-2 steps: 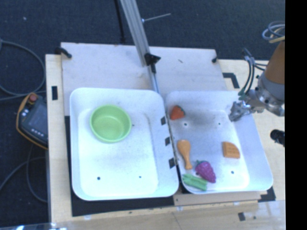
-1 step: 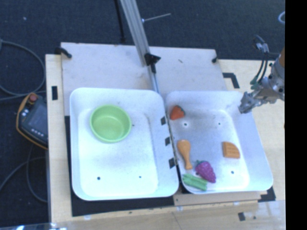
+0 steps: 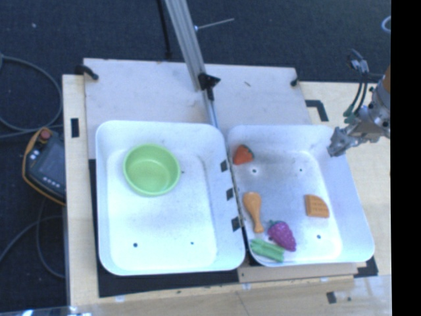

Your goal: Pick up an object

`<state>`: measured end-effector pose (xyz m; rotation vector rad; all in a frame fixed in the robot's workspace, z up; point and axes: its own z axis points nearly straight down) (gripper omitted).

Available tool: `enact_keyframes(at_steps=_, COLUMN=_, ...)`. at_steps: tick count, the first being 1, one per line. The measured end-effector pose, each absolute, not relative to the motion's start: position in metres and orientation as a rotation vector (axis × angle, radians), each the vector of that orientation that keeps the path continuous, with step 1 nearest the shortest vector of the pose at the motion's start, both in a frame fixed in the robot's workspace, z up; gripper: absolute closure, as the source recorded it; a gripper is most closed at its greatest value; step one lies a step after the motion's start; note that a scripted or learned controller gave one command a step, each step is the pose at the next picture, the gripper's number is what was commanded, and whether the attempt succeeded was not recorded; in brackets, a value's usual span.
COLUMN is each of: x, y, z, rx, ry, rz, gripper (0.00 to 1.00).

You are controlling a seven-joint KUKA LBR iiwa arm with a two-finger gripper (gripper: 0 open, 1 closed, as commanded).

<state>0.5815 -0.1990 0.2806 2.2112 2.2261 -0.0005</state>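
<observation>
The right bin (image 3: 342, 196) holds several toy foods: a red strawberry (image 3: 243, 155) at its far left corner, a tan drumstick (image 3: 253, 210) along the left wall, an orange wedge (image 3: 316, 206) at the right, purple grapes (image 3: 281, 234) and a green pod (image 3: 267, 249) at the near left. My gripper (image 3: 337, 142) hangs over the right bin's far right rim, apart from all of them, with the orange wedge nearest below it. Nothing is seen in its grasp.
A light green bowl (image 3: 152, 169) sits in the far left part of the left bin (image 3: 197, 242). A slanted metal rail (image 3: 191, 41) runs down to the divide between the bins. A pendant (image 3: 45, 163) lies off the bench at left.
</observation>
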Motion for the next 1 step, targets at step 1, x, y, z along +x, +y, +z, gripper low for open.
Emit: enact_keyframes(at_steps=1, x=0.5942, y=-0.1505, z=0.2844, rx=2.211, ry=2.225, rz=0.003, gripper=1.0)
